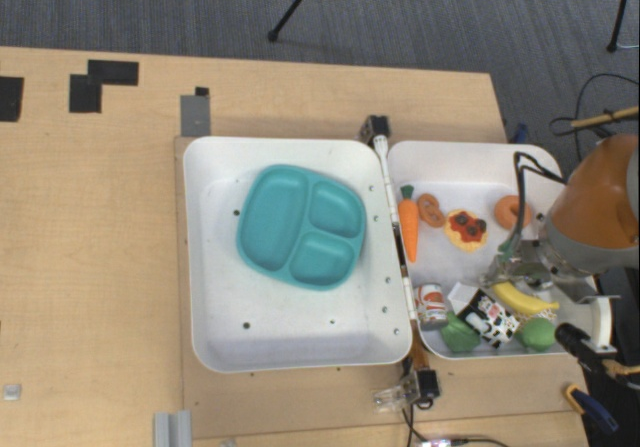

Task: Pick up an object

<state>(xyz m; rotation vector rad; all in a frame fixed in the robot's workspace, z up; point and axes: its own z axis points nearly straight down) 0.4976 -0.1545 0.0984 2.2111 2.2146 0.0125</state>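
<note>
Arm low over the right bin, its gripper just above a banana.

The banana lies near the bin's front right corner, long axis running left to lower right, one end under the gripper. Whether the gripper is spread or pressed together cannot be told. A carrot lies along the bin's left wall, leafy end pointing to the back. The left bin bears a teal divided tray.
</note>
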